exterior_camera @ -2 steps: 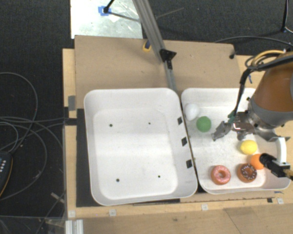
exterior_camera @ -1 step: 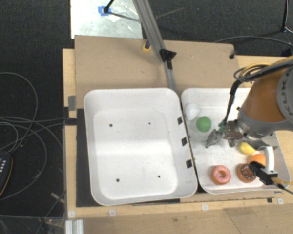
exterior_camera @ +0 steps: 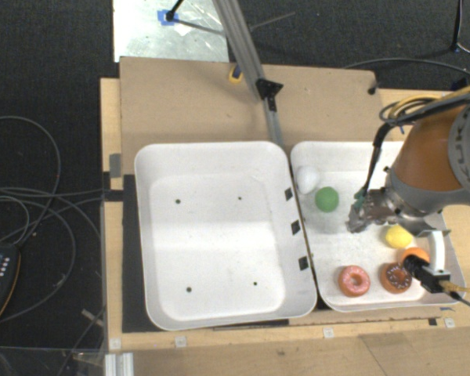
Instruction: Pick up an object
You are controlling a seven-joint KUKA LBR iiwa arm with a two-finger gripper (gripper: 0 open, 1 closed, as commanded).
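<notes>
Green ball [exterior_camera: 327, 199] is seen in the right bin [exterior_camera: 329, 284], just left of the gripper [exterior_camera: 359, 217], with a white ball [exterior_camera: 307, 179] touching it up-left. It is judged light, smooth and prone to rolling, so it would best be taken across its middle. Whether the gripper is open or closed cannot be told.

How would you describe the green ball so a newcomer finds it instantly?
Look in the right-hand bin, toward its far left corner. The green ball sits there beside a white ball; it is the one green thing among the doughnuts and yellow piece.
</notes>
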